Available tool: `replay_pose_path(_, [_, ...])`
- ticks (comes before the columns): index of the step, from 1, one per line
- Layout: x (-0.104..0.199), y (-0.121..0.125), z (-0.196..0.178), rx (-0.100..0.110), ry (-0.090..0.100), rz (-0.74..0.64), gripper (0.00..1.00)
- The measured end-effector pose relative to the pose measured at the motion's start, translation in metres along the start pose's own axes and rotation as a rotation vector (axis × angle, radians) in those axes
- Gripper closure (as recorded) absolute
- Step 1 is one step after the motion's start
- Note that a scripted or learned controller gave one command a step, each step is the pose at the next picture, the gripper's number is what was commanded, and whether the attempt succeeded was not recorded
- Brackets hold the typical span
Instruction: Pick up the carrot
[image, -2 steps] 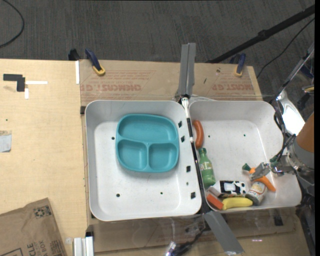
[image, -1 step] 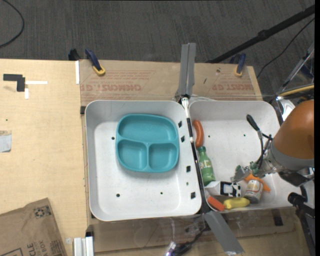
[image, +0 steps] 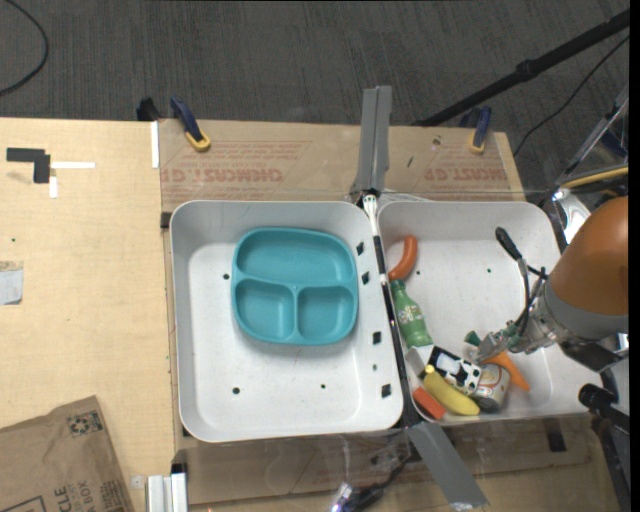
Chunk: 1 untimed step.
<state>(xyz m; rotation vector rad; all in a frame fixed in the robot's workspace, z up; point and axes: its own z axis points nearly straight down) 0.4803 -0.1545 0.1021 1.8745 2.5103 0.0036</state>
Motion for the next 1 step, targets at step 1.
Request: replay_pose_path(1, [0.073, 0.0364, -0.0984, 0.008, 0.005, 0.073, 1.0])
